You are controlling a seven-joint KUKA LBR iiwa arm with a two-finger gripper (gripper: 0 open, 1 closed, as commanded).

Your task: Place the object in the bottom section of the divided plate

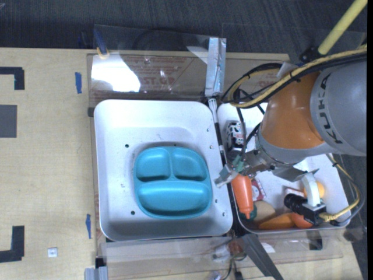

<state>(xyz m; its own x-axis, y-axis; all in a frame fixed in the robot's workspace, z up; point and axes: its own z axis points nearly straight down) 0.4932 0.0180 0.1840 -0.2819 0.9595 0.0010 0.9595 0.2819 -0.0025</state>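
The grey KUKA arm with its orange band reaches over the right white bin, while the turquoise three-section plastic plate sits in the left white bin. The two-finger gripper hangs just above the orange toy carrot, which lies at the right bin's left edge; whether it grips the carrot I cannot tell. The carrot looks light, stiff and smooth, so a hold across its thick middle seems safest.

2 bins sat side by side on the bench: left bin, right bin. Divided plate lay in the left bin, approx centre; 2 small sections toward the far side, 1 wide section toward the near side. Arm reached in from the right, above the right bin. Gripper hung over the wall between bins, w/ a carrot-like toy just below it in the right bin's left part. More items lay along that bin's near side.
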